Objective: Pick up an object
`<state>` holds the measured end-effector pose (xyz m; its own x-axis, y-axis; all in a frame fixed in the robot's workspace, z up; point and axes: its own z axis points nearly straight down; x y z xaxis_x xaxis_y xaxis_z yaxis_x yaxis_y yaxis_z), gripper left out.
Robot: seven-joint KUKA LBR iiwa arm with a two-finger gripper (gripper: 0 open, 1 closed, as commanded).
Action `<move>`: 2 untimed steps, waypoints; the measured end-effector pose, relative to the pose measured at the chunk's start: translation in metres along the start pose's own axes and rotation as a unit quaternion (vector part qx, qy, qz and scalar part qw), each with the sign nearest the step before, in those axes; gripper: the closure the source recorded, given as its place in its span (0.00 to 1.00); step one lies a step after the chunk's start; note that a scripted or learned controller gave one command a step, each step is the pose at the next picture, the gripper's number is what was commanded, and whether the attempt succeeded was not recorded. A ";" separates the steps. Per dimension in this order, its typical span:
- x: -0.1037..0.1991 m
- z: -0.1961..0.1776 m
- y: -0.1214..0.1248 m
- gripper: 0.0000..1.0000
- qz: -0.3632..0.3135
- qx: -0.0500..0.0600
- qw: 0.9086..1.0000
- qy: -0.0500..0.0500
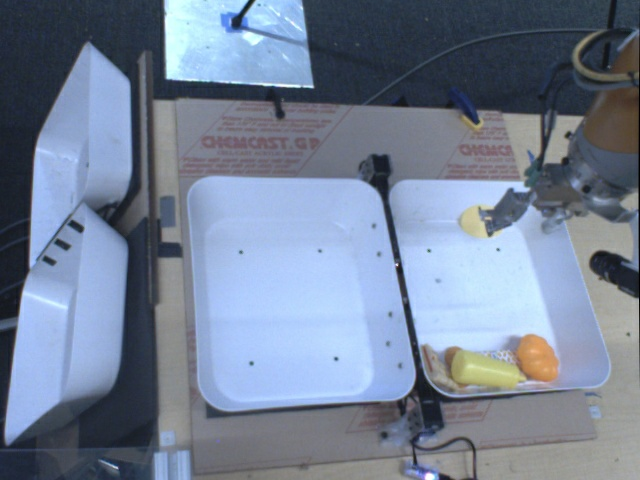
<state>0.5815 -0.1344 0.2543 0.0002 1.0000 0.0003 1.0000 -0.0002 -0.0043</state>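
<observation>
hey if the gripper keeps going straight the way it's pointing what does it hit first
Most likely the yellow object right at the tips of the gripper, which points left across the right bin. Whether they already touch is unclear, since depth is hard to judge from above.

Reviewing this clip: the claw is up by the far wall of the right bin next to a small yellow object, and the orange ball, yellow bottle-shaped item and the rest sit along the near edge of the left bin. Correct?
Not quite. The camera view shows the orange ball and the yellow bottle-shaped item along the near edge of the right bin, not the left. The claw is indeed near that bin's far wall beside the small yellow object.
</observation>
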 end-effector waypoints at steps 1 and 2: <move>0.000 -0.003 0.001 0.00 0.000 -0.003 1.000 0.000; -0.002 0.039 0.003 0.00 0.000 -0.001 1.000 0.000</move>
<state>0.5844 -0.1362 0.2151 0.0000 1.0000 0.0004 1.0000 0.0000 -0.0022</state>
